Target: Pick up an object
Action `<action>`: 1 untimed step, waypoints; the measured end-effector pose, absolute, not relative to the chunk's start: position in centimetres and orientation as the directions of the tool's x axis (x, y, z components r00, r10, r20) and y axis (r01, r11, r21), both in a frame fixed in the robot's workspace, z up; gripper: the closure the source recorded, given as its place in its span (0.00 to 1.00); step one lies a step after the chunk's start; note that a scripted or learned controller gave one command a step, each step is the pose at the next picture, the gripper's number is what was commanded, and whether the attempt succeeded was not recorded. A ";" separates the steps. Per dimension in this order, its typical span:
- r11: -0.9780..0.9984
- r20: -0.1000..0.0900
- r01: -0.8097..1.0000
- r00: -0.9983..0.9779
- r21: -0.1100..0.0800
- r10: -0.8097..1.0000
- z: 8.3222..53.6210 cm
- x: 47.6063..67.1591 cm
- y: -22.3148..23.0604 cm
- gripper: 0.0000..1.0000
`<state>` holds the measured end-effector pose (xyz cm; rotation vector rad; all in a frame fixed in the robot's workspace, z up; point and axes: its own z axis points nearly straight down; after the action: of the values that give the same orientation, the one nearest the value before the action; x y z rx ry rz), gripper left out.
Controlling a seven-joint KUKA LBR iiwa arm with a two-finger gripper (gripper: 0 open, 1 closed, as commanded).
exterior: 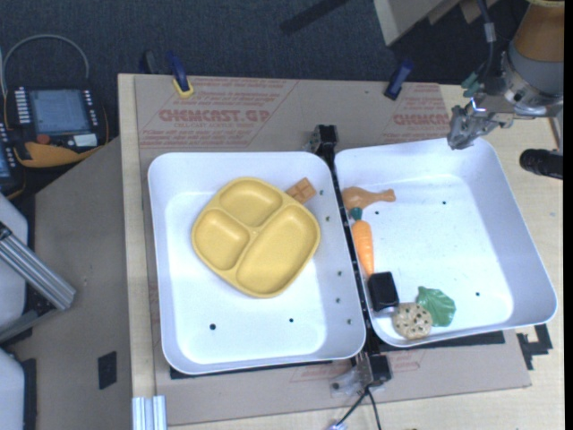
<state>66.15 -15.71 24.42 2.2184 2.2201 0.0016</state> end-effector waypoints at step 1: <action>0.001 0.000 1.000 -0.001 -0.002 1.000 23.7 64.0 -12.2 1.00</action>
<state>63.98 -12.18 23.68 2.2214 2.2232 -0.0023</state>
